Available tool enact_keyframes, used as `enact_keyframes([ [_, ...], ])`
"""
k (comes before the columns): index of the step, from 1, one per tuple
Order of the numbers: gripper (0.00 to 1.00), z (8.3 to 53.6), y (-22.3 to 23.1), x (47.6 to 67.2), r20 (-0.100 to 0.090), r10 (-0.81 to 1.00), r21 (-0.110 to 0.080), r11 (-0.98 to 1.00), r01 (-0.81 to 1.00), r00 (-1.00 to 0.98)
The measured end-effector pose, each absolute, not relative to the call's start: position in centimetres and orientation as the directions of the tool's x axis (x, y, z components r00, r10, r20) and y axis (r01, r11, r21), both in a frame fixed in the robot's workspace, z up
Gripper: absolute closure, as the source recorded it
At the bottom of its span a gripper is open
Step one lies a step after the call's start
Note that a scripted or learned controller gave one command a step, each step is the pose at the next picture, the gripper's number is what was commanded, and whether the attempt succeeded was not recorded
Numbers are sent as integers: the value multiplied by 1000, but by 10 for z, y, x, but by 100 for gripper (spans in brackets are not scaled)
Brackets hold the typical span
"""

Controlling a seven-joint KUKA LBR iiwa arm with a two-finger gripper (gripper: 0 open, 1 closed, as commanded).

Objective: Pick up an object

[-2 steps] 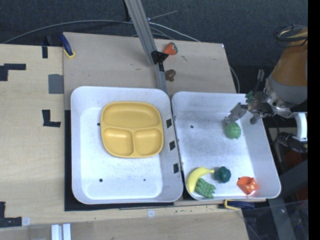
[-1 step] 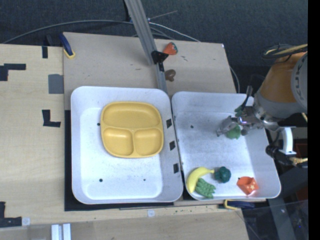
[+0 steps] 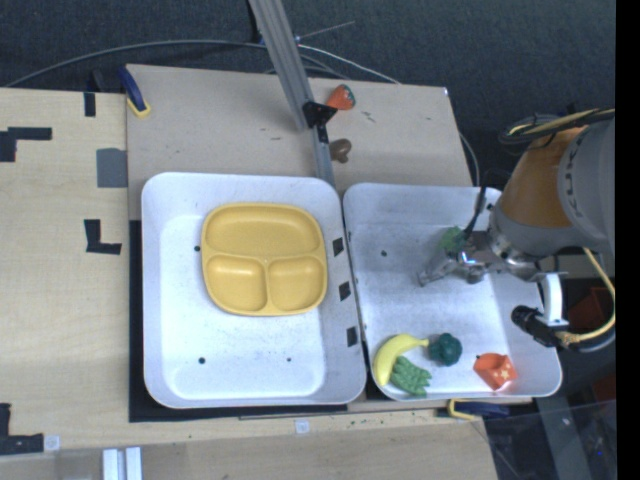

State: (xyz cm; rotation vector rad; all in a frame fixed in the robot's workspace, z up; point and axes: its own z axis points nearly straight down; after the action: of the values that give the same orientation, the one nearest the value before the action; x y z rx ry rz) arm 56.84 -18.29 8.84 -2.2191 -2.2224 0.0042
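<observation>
Dark grey-blue carpet floor (image 3: 450, 28) along top, thin cables (image 3: 180, 46) curving across it. Light wood bench (image 3: 60, 268) with black tape marks (image 3: 95, 236), a raised tan board (image 3: 220, 118) under the two white bins (image 3: 155, 268). Grey metal pole (image 3: 280, 38) slants down from top, clamped at board's middle; blue-yellow clamp (image 3: 133, 91) at its left corner.

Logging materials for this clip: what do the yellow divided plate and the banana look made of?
Yellow divided plate: apparently moulded plastic, matte, one even colour with soft rounded compartment ridges. Banana: probably a plastic toy, smooth, uniformly bright yellow with a slight sheen; too small to be sure.
</observation>
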Motion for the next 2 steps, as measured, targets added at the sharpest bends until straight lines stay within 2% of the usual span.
enact_keyframes([
  [1, 100, 100, -182, 569, 1, 1000, -3, 3, 1000, -3],
  [2, 100, 143, -179, 567, 0, 1000, 2, 2, 1000, -2],
])
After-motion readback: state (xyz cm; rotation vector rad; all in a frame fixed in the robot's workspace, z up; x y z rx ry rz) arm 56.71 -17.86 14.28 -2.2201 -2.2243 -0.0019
